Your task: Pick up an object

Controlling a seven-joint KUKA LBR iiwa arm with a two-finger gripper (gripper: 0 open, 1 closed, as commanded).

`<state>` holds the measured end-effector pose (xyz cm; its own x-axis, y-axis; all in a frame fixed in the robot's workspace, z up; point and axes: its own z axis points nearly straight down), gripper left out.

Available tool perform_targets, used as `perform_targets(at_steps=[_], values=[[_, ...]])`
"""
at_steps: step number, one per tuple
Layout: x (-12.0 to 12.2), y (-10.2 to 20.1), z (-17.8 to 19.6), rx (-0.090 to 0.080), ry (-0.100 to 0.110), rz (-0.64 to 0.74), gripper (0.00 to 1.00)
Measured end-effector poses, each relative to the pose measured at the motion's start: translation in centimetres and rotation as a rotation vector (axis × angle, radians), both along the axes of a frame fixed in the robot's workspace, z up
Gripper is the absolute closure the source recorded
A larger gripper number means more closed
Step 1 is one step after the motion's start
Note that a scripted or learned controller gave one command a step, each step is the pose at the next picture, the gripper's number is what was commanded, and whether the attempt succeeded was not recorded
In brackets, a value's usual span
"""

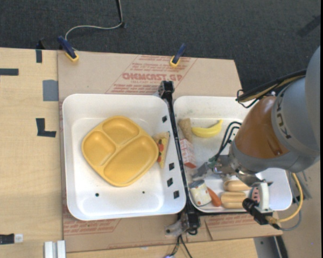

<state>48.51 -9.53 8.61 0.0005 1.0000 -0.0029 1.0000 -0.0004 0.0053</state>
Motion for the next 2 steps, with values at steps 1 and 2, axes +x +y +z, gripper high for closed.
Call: perform_targets(at_steps=[1,2], values=[[0.00,-0.09,-0.01,0.002,0.000,0.001,0.00],[0.00,-0.14,-0.01,0.003,0.000,0.001,0.00]])
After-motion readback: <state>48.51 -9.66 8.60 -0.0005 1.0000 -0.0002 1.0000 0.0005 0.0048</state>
